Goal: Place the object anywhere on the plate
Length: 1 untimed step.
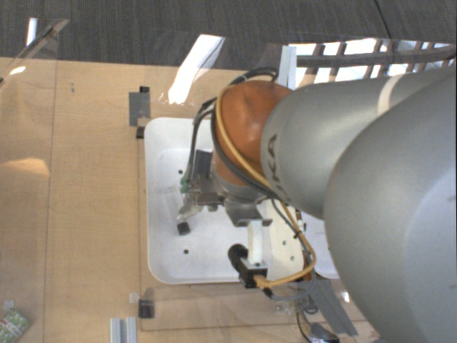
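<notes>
Claw (187, 216) hangs over white bin (161, 191).

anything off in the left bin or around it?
Nothing looks spilled or damaged. The left bin sits square on the bench, with the tool low over its floor. One small dark speck lies on the white floor just below the tool; too small to tell what it is.

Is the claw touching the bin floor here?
Cannot tell. In the camera view the claw hangs low over the bin, but the slant hides any gap.
</notes>
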Motion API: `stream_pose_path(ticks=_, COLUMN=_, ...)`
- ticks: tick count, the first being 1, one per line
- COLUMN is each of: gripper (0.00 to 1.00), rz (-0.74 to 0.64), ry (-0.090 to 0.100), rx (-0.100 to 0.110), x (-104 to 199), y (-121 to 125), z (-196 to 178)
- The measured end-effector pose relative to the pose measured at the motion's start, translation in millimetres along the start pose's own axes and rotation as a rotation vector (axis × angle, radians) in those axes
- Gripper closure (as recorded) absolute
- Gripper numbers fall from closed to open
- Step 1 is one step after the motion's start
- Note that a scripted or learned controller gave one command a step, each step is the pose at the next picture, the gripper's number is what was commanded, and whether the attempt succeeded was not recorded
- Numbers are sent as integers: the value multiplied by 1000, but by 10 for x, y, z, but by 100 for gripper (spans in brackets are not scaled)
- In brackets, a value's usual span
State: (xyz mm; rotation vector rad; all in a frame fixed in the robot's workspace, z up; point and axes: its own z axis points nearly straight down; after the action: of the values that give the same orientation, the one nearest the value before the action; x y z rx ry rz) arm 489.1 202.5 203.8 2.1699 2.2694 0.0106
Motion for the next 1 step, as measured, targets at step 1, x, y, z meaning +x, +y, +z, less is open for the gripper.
stream_pose_path(ticks=1, gripper=100, rz=-4, ry=1, rx=-3, x=4, y=19, z=-104)
